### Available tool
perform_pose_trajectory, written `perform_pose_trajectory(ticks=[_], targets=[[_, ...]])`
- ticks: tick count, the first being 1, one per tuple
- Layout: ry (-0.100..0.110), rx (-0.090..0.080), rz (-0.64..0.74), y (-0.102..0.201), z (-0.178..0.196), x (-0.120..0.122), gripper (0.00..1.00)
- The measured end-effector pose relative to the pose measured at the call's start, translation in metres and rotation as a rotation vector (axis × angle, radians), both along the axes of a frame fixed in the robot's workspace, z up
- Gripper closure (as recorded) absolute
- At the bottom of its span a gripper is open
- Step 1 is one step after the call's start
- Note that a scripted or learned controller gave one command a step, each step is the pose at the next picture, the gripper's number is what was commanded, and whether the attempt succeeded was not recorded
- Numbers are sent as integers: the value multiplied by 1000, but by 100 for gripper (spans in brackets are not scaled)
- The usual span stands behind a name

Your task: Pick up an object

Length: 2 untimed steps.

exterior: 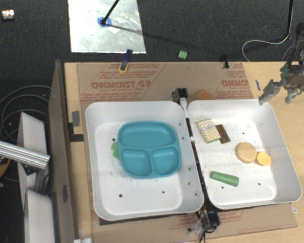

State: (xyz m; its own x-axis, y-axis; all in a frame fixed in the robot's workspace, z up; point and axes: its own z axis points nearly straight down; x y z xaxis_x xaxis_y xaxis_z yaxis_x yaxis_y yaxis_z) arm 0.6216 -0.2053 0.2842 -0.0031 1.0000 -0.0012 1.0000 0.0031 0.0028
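The right bin (281, 148) holds a checkered packet (207, 130) with a brown bar (222, 133) beside it. Nearer the front lie a tan round piece (246, 152), a small orange piece (264, 159) touching it, and a green cylinder (224, 178). My gripper (277, 97) hangs above the bin's far right corner, apart from all of them. Its fingers are spread open with nothing between them.
The left bin (100, 146) holds a blue divided plate (148, 149), and a green item (114, 150) peeks out at the plate's left edge. A black clip (181, 95) sits where the bins meet at the back. Cardboard (155, 78) lies under both bins.
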Motion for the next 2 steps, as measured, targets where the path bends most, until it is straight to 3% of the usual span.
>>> perform_pose_trajectory(ticks=[1, 2], targets=[[17, 7, -2, 29, -118, -71, 0], [5, 2, 1, 33, -173, -49, 0]])
